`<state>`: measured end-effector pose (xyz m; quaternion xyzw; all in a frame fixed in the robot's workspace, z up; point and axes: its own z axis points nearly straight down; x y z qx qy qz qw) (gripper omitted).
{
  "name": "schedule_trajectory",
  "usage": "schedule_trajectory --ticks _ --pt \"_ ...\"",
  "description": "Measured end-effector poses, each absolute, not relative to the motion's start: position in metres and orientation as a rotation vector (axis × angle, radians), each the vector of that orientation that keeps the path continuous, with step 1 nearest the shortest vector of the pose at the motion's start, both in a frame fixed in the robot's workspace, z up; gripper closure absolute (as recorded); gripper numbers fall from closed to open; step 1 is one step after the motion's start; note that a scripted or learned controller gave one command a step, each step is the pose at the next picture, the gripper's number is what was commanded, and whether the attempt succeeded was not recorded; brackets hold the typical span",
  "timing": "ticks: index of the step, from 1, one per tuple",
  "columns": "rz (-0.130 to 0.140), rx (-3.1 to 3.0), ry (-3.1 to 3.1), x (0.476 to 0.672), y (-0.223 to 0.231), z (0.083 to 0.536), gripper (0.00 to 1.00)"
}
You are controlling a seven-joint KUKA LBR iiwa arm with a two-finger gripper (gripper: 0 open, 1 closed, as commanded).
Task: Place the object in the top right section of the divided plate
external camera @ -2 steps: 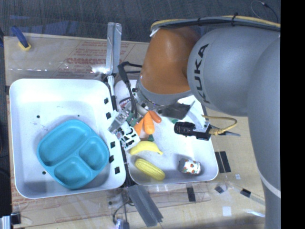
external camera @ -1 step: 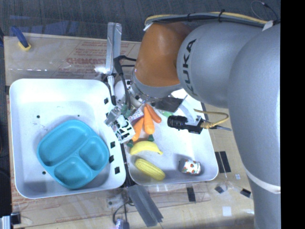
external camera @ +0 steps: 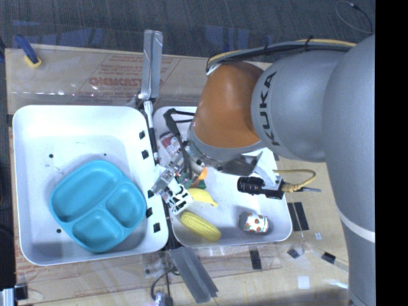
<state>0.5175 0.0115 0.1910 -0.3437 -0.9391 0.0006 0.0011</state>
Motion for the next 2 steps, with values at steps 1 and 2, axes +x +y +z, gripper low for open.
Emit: schedule_trajectory --ticks 1,2 --pt "0.002 -1.508 -2.756 0.492 0.007 0.232 1.00" --pt "0.003 -1.496 -2.761 0.502 0.078 0.226 1.00"
